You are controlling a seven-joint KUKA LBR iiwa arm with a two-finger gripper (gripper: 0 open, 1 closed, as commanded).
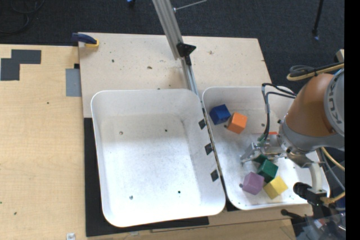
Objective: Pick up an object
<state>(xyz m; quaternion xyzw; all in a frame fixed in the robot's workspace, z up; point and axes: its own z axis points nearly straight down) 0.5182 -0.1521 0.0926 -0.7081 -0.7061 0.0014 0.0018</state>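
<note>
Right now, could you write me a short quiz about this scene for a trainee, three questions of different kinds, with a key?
1. True or false: all the blocks lie in the right bin.
2. Which block lies nearest the end effector? A) blue block B) green block C) orange block
3. Fill in: the yellow block lies beside the ____ block, near the bin's front edge.

Key: 1 true; 2 B; 3 purple, meaning the purple block.
</note>
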